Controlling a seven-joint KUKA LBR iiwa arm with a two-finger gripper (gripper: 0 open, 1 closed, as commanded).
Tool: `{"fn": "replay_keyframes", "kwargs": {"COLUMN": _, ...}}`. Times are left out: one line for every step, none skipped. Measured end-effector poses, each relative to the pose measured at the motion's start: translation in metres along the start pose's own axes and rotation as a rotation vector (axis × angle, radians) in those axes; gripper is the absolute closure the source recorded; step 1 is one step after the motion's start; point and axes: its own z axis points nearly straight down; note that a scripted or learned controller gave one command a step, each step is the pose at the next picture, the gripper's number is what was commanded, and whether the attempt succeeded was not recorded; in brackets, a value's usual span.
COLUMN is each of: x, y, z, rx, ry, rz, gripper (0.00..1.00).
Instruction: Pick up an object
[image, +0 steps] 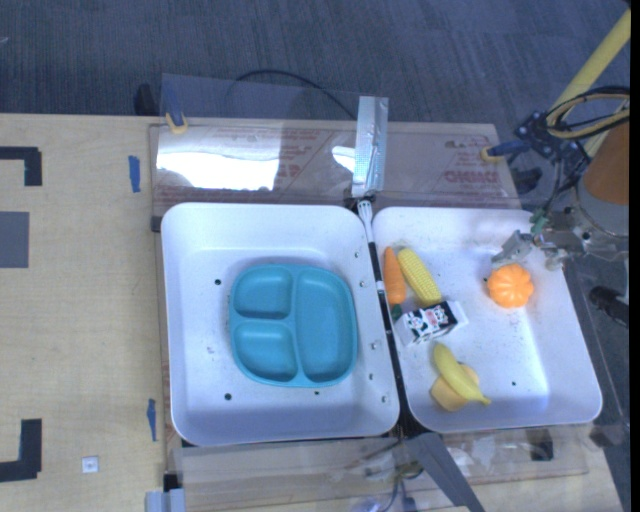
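Closest to us in the right bin (565, 385) lies a yellow banana (458, 381). Its long side slants from up on the left to down on the right. Just behind it is a little black and white box (429, 322), lying tilted. In the left bin (188, 300) sits a blue plate (296, 324) with three parts, and there is nothing on it. A bit farther back in the right bin, next to the wall between the two bins, a yellow corn cob (419, 276) and an orange carrot (395, 281) lie side by side. They touch, and both point away from us. Over to the right, apart from the rest, sits a small round orange pumpkin (510, 286) with bare white floor all around it. Just behind it and a little to the right is the gripper (533, 246), by the far right corner of the bin. We cannot tell if the gripper is open or closed, and we see nothing held in it. We think the pumpkin is the easy pick, because it is the closest thing to the gripper. It lies toward us and a little to the left of the gripper. It is round, so it has no long side to line up with. We think the gripper should come a bit toward us and then go down.
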Motion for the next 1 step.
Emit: {"fn": "replay_keyframes", "kwargs": {"x": 0.0009, "y": -0.0006, "z": 0.0007, "rx": -0.006, "ry": -0.001, "rz": 0.013, "gripper": 0.0}}
